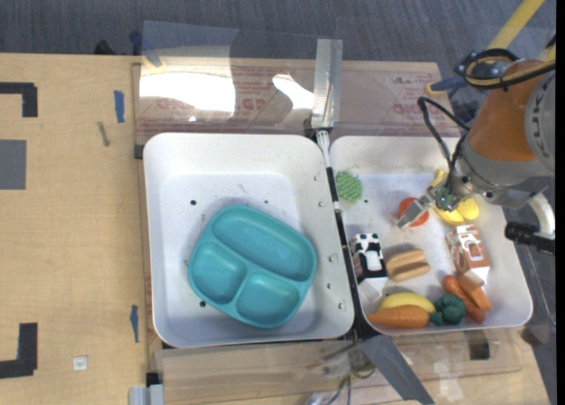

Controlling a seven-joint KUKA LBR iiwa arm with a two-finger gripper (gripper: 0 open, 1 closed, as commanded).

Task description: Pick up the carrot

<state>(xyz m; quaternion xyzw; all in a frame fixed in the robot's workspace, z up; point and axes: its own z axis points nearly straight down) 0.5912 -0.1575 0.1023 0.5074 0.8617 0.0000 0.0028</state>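
Heads up, you could easily grab wrong thing here. Carrot (466,294) lies in right bin (521,315), near front right corner, touching green toy (450,308) and just beside small carton (469,249). Tight cluster, so fingers may knock neighbours or close on them.

Gripper (444,193) hangs at back of same bin, over red-white piece (411,210) and yellow toy (459,210), apart from carrot. Can't tell if it's apart or closed, too small. Arm reaches in from right, wrist angled down-left.

No text, label or number is legible on anything in view
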